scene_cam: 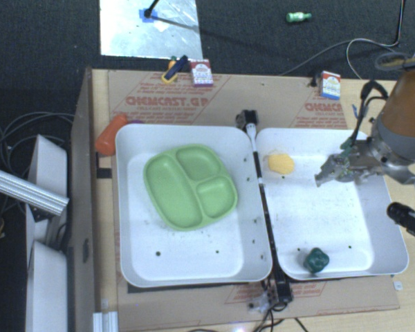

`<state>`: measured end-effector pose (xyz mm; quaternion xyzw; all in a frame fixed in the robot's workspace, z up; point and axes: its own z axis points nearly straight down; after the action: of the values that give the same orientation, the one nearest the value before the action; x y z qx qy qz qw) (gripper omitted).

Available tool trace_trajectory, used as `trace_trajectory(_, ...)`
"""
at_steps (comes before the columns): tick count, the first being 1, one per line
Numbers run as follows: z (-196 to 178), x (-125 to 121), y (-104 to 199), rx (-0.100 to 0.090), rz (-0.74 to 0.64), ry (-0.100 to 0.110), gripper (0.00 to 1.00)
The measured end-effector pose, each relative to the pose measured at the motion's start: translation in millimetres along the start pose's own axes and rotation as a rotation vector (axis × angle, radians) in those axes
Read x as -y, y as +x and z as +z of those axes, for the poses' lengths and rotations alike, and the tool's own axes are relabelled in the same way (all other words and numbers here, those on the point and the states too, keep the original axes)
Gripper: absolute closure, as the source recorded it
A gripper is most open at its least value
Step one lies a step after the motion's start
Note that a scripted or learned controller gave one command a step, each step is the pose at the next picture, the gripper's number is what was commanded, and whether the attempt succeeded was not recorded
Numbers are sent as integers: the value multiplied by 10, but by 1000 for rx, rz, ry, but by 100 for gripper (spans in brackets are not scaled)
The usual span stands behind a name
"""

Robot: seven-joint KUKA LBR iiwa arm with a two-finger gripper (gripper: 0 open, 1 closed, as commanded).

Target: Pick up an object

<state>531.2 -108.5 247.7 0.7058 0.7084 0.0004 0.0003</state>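
Note:
A small yellow object (281,163) lies near the back left corner of the right bin (332,254). A dark green lumpy object (316,259) sits near that bin's front edge. My gripper (325,173) hangs over the right bin's back half, reaching in from the right, its tip pointing left toward the yellow object but apart from it. Nothing shows between its fingers.
The left bin (145,254) holds a light green divided plate (189,185). An orange object (111,134) lies outside the left bin's back left corner. Two small cartons (202,72) (330,85) stand on the cardboard behind the bins. A black divider (260,178) runs between the bins.

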Motion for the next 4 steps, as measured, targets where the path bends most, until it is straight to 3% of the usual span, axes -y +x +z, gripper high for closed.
trace_trajectory(1,0,0,0,0,0,0,0)
trace_trajectory(2,1631,-400,2,1,2,-2,0)
trace_trajectory(4,1627,-1339,229,0,-1,-2,0)
